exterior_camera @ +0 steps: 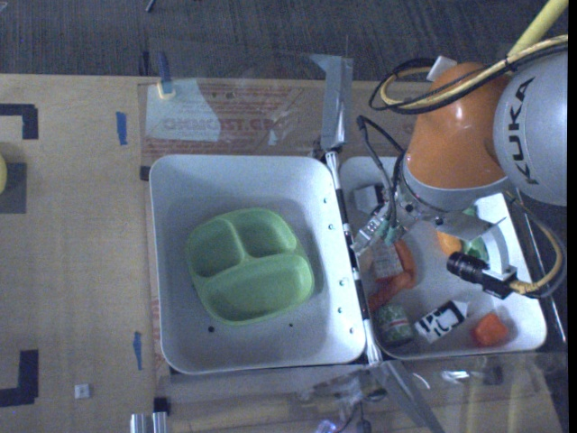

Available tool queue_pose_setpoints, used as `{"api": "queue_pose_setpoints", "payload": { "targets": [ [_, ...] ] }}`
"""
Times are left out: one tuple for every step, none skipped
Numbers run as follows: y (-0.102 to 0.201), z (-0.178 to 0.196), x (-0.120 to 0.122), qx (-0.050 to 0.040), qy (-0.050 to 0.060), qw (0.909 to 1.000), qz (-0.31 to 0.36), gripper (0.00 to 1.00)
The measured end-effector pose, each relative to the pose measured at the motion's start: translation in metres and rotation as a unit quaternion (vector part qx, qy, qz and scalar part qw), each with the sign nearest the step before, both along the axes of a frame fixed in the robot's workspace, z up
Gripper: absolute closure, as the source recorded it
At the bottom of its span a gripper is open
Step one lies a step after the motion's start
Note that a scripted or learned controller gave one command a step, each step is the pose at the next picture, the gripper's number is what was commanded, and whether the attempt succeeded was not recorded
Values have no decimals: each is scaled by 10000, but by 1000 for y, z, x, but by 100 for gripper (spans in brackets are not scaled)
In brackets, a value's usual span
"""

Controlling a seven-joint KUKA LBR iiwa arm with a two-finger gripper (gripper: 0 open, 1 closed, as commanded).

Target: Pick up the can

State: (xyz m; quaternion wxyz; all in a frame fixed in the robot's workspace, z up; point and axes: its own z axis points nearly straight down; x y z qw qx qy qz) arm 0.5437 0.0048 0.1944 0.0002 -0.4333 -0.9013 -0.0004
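Observation:
The can (395, 325) has a dark green label and lies near the front left corner of the right bin (527, 327). My gripper (380, 230) hangs from the orange-banded wrist over the left part of that bin. It is farther back than the can and apart from it. The arm hides much of the bin's back half.
A green divided plate (251, 264) lies in the left bin (180, 188). In the right bin an orange-red item (398, 276) lies just behind the can. A white card with black marks (442, 318) and an orange block (491, 329) lie to its right. A black cable connector (478, 271) hangs over the bin.

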Motion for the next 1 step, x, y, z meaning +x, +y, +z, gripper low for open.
{"api": "queue_pose_setpoints", "payload": {
  "targets": [
    [9,-1,4,-1,-16,9997,-233,100]
  ]
}}
